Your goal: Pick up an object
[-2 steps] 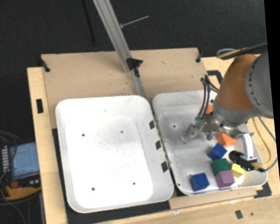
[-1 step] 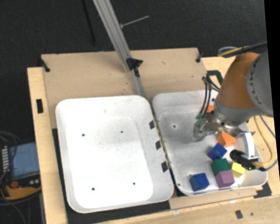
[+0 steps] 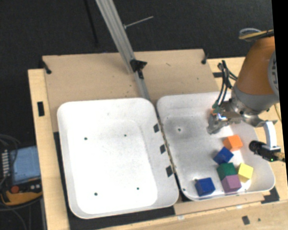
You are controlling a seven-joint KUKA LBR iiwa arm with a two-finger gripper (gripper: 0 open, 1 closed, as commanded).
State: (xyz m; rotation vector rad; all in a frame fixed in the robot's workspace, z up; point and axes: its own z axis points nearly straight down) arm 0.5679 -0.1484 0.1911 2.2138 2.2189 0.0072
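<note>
The right bin (image 3: 187, 148) holds several small blocks near its front right corner: an orange one (image 3: 232, 142), a blue one (image 3: 222, 155), a green one (image 3: 227, 170), a purple one (image 3: 231, 182), a yellow one (image 3: 245, 171) and another blue one (image 3: 205, 186) further left. My gripper (image 3: 216, 124) hangs over the right bin's upper right part, up and to the left of the orange block. Nothing shows between its fingers.
The left bin (image 3: 110, 155) lies beside the right one on the wooden bench. A slanted metal pole (image 3: 119, 36) rises behind the bins. A blue box and cables (image 3: 23, 167) sit off the bench at the left.
</note>
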